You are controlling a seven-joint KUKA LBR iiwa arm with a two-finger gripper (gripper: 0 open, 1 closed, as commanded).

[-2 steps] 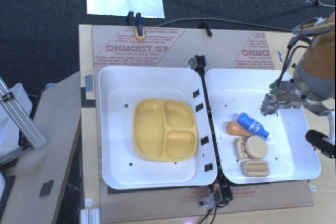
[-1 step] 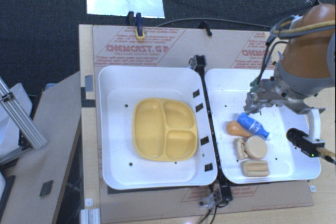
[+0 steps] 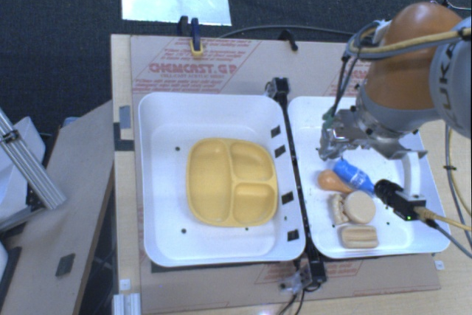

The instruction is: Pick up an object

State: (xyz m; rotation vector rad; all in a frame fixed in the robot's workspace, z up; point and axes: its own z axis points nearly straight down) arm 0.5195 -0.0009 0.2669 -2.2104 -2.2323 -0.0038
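here, gripper [image 3: 333,150] hangs low in right bin [image 3: 310,122], just above blue bottle [image 3: 352,175]; whether it grips anything, cannot tell; orange piece [image 3: 330,181], round tan piece [image 3: 360,207], tan loaf [image 3: 358,237] lie close beside bottle; yellow divided plate [image 3: 232,181] sits in left bin [image 3: 158,158].

Grey arm [image 3: 450,77], bulbous orange band [image 3: 409,55] above the wrist, yellow and black cables, silver metal jaws
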